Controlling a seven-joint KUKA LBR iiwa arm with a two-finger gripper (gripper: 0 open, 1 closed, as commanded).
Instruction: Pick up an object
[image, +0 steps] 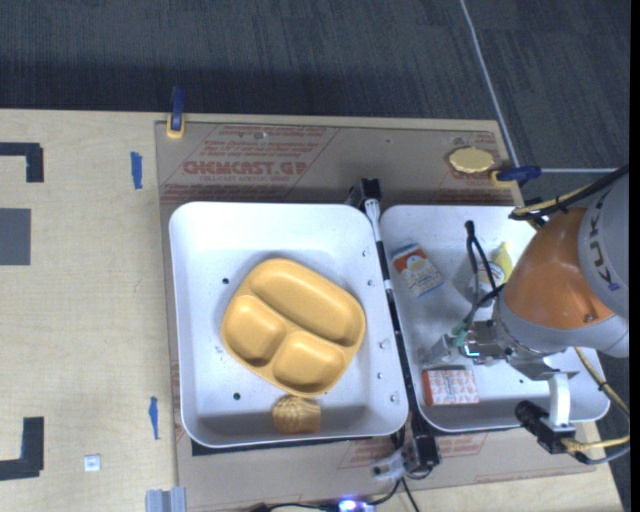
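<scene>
Camera view, pincer (452, 345) hidden under arm (560, 285)

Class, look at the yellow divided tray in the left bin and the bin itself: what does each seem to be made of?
The yellow tray looks like moulded plastic, smooth and slightly glossy, with soft highlights on its rounded compartments. The left bin seems to be white plastic or painted metal; its matte, even surface leaves that open.
</scene>
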